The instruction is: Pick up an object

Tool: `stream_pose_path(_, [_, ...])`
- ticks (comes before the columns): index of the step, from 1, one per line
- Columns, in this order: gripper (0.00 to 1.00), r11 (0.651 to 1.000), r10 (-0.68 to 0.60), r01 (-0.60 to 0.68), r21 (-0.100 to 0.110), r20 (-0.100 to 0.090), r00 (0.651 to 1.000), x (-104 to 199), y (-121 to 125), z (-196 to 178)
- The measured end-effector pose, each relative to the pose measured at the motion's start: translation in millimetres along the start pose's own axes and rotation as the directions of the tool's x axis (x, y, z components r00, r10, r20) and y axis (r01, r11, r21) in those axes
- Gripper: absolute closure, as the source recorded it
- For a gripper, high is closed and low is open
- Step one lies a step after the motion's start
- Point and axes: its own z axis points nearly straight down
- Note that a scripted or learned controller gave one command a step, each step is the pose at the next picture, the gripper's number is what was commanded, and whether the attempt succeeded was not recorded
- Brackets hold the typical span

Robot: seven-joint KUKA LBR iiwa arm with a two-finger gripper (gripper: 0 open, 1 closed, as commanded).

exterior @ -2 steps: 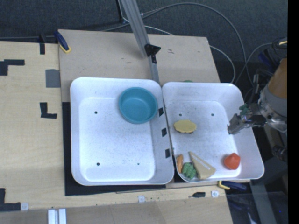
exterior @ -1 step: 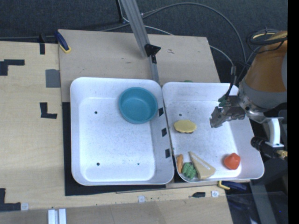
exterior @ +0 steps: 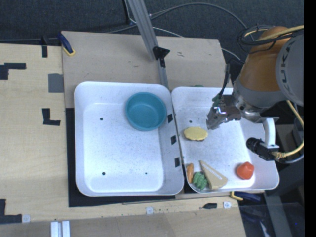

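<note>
On the bench, two shallow white bins sit side by side, both glossy plastic with rounded corners and fine dark speckling. The left bin (exterior: pixel 98 157) has a blue bowl (exterior: pixel 145 111) in its upper right corner: round, smooth, plastic-looking, open side up.

The right bin (exterior: pixel 222 147) has the small stuff. A yellow piece (exterior: pixel 195 134), a flat oval disc with a matte look, lies near the bin's middle, toward the left. The gripper (exterior: pixel 216 120) hangs just up and right of it, very close, not clearly touching; nothing visible between its fingers. Can't tell whether it's spread or pressed together, the metal tip is too small and blurred.

Along the near wall of the right bin: a tan wedge (exterior: pixel 212 176), triangular; a green lump (exterior: pixel 199 180), knobbly, touching the wedge's left side; a thin orange stick (exterior: pixel 190 172) at the left wall, just beside the green lump. An orange-red ball (exterior: pixel 245 170), smooth and round, sits apart in the near right corner.

The arm (exterior: pixel 266 73) comes in from the right, with grey casing, an orange band and partial dark lettering on the grey shell, not readable.
</note>
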Motion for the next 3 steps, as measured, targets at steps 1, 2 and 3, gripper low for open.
stream_pose_path(1, [1.0, 1.0, -0.001, 0.001, -0.002, 0.0, 1.0, 49, 28, -7])
stream_pose_path(2, [1.0, 1.0, -0.001, 0.001, -0.001, 0.0, 1.0, 101, 42, -10])
stream_pose_path(3, [1.0, 1.0, 0.0, 0.0, -0.001, 0.001, 1.0, 148, 67, 5])
